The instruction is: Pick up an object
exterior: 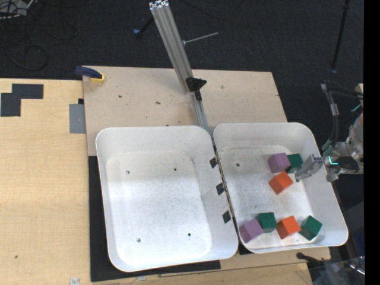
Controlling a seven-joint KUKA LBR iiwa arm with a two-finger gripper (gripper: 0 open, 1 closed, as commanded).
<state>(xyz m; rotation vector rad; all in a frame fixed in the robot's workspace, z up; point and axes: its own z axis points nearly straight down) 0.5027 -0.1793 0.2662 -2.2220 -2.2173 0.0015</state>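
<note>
Left bin (119, 153): no objects seen on its white floor. Right bin (255, 136): seven blocks in two groups. Upper group: purple block (277, 162), green block (295, 161) touching it on the right, orange block (281, 183) just below both. Lower group along the near wall: purple block (250, 229), green block (267, 221), orange block (288, 226), green block (310, 227).

Gripper (309, 168) sits at the right bin's right wall, reaching in from the right. Finger spacing too small and blurred to read; cannot tell. Nothing visibly between them.

Key relation: the upper group lies immediately left of the gripper, its green block nearest, nearly touching the tip. Likely target is that green or the orange one, down-left. Blocks are packed close, so a neighbour may get nudged.
</note>
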